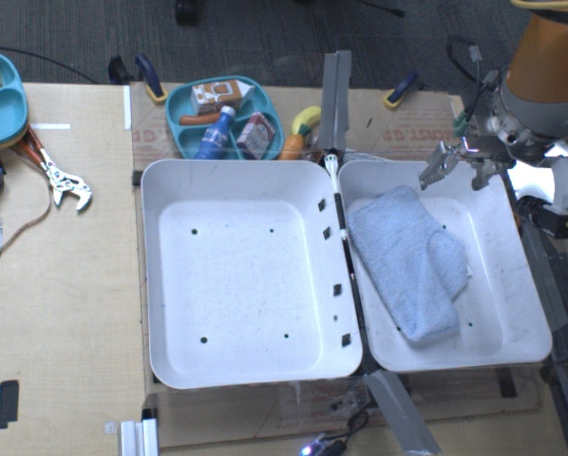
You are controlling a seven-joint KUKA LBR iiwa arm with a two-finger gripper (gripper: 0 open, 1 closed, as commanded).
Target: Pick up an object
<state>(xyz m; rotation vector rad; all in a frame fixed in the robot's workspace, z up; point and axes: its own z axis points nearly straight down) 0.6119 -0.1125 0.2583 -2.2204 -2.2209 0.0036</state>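
Note:
A light blue folded towel lies in the right bin, stretching from its back left toward its front middle. My gripper hangs over the back right part of that bin, just beyond the towel's far end. Its two fingers are spread apart, open, with nothing between them. The orange-banded wrist rises above it at the top right.
The left bin sits beside the right one, joined by a grey divider. Behind the bins stands a blue divided tray with a bottle and snacks, with a banana next to it. A wrench lies on the bench at left.

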